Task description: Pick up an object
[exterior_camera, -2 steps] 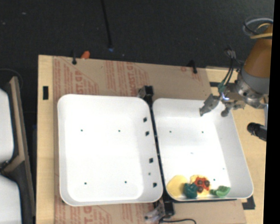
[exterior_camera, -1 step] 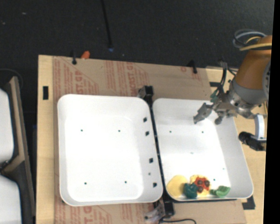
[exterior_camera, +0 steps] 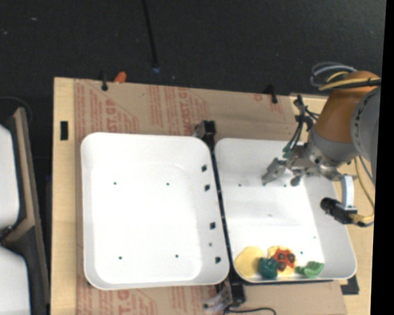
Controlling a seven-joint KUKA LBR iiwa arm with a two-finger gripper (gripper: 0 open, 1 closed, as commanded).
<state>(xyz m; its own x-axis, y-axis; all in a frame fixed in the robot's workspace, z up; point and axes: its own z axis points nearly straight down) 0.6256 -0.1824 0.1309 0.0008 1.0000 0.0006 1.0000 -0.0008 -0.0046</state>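
Observation:
My gripper (exterior_camera: 282,175) hangs over the upper part of the right bin (exterior_camera: 273,210), its two grey fingers spread apart with nothing between them. Along that bin's near edge lies a small cluster of objects: a pale yellow round piece (exterior_camera: 247,258), a teal piece (exterior_camera: 267,268), a red and orange piece (exterior_camera: 284,256) and a green piece (exterior_camera: 312,267). The gripper stands well above and behind this cluster, apart from all of it.
The left bin (exterior_camera: 148,210) sits beside the right one, with a black divider with clips (exterior_camera: 214,200) between them. A cardboard sheet (exterior_camera: 147,111) lies under both bins. Cables (exterior_camera: 342,210) hang off the arm at the right.

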